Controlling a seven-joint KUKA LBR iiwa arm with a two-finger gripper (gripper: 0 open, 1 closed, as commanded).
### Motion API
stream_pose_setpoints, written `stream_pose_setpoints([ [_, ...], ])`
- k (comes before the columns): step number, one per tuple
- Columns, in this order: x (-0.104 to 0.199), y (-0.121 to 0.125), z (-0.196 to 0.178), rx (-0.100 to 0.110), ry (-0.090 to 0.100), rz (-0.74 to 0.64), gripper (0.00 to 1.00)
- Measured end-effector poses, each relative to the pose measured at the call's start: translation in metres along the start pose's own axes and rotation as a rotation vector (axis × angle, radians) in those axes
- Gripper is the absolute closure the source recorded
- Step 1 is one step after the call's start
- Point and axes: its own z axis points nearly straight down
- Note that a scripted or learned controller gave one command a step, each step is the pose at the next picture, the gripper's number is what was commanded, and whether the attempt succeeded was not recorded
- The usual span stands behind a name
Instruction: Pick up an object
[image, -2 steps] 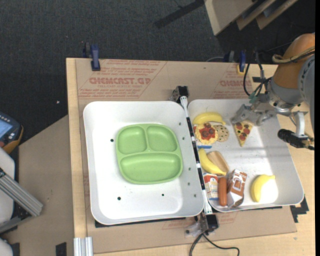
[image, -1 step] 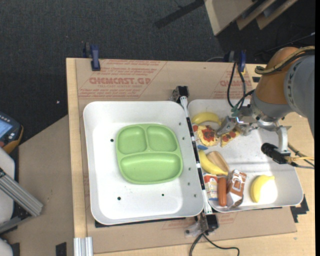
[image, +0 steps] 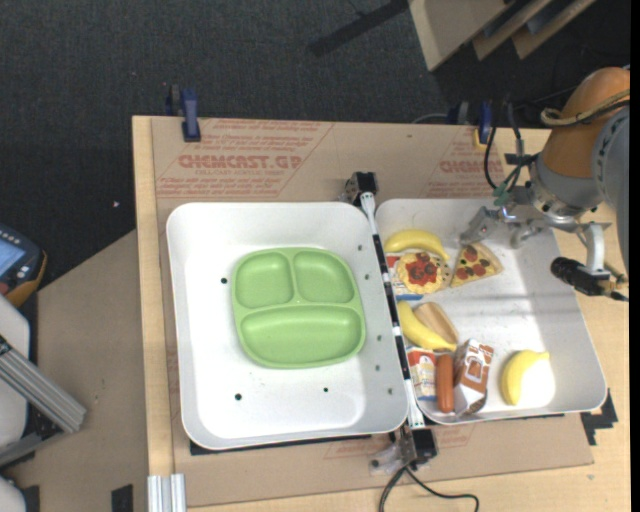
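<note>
From where I sit, the pincer (image: 492, 226) hangs over the far part of the right bin (image: 560, 300), the arm coming in from the right with its orange band above the wrist. The toy pizza slice (image: 476, 265) is what I would go for: it lies just on the near side of the pincer, a touch toward the divider between the bins. Whether the fingertips touch it I cannot make out. Its long axis runs at a slant, the point aimed toward the bin's back corner and the crust end toward the round pizza piece (image: 421, 271) beside it. The metal fingers look spread apart, with nothing between them.

The slice is a flat orange-yellow wedge with red spots, lying face up on the white floor of the bin. I judge it thin and low, so the fingers would need to come right down to the floor and straddle its narrow width. A yellow banana (image: 415, 241) sits just beyond the round pizza, close enough to crowd a grasp from that side. The green divided plate (image: 297, 307) lies in the left bin (image: 200, 330), well apart.
</note>
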Motion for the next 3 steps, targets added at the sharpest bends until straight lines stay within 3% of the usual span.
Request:
stream_pose_setpoints([
  [1, 0.002, 0.0, -0.011, -0.004, -0.005, -0.003, 1.0],
  [2, 0.002, 0.0, -0.01, -0.003, -0.005, -0.003, 0.0],
  [3, 0.022, -0.112, -0.002, -0.003, -0.003, 0.003, 0.0],
])
